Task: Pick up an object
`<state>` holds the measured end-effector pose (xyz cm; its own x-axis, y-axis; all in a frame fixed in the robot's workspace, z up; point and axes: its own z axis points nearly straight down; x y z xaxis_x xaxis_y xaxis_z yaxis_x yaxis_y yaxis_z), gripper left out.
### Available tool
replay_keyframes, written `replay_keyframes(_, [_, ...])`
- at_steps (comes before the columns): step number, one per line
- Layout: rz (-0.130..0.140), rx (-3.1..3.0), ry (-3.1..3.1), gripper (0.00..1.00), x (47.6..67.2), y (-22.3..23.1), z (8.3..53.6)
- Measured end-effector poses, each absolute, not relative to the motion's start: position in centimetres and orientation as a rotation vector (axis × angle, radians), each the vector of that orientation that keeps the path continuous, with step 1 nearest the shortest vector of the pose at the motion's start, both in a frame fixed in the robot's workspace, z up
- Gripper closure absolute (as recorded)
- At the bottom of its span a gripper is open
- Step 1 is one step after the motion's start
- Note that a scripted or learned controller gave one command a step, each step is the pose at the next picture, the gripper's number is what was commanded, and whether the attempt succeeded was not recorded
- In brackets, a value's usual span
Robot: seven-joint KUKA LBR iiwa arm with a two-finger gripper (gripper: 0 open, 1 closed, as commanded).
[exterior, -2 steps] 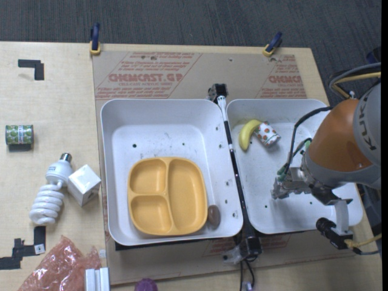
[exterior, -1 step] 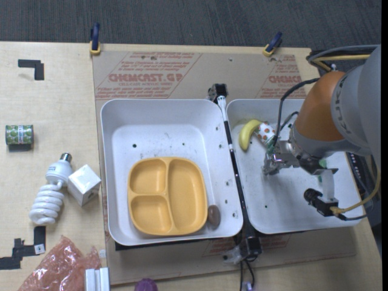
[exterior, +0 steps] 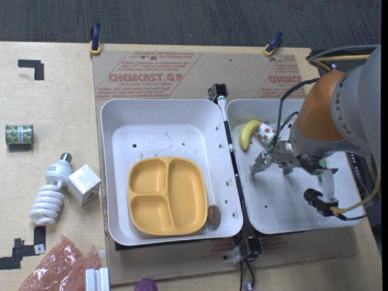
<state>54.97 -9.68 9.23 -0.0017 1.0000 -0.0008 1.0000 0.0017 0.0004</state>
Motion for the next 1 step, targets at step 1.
replay_keyframes(1, [0.0,2.216,2.223,1.0,55.03,-9.74,10.21])
